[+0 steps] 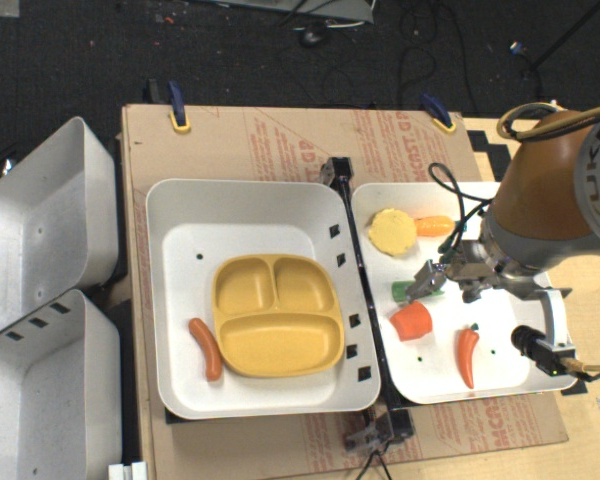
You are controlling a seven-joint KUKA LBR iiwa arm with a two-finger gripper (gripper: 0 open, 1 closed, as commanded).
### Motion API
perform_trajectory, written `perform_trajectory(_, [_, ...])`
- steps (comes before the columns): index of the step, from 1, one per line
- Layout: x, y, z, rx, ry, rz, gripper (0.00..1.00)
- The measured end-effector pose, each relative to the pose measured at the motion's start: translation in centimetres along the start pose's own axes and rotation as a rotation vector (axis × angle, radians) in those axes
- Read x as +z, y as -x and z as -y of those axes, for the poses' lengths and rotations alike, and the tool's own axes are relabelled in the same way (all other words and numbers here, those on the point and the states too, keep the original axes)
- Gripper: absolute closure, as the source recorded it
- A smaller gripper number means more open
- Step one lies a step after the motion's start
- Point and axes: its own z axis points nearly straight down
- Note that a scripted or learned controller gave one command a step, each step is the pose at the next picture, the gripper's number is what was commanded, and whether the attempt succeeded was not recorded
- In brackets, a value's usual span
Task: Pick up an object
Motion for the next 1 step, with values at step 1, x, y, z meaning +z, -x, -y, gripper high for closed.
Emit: perform_trajectory(1, [-0.66,-0.01,-0.31,-0.002,0.014,0.002,0.0])
